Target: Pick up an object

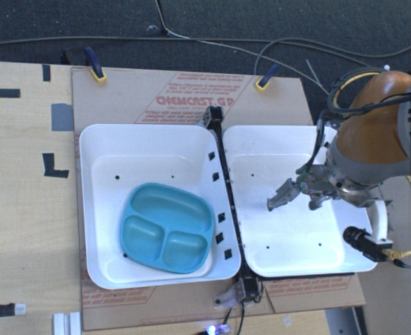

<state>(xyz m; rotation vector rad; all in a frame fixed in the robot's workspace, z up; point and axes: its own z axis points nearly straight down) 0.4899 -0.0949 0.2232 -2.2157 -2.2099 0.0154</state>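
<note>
Item: blue plate [167, 227], lower middle of left bin [93, 145]; gripper [278, 199] over right bin [261, 138].
Plate lies flat and apart from the gripper, ungrasped; whether the fingers are released or clenched cannot be told.

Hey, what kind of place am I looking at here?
Probably a robotics lab bench for pick-up trials: two white bins side by side on clamped cardboard, a grey-and-orange robot arm over the right one, loose cables behind.

blue divided plate [167, 227], flat, left bin [93, 187]
</note>
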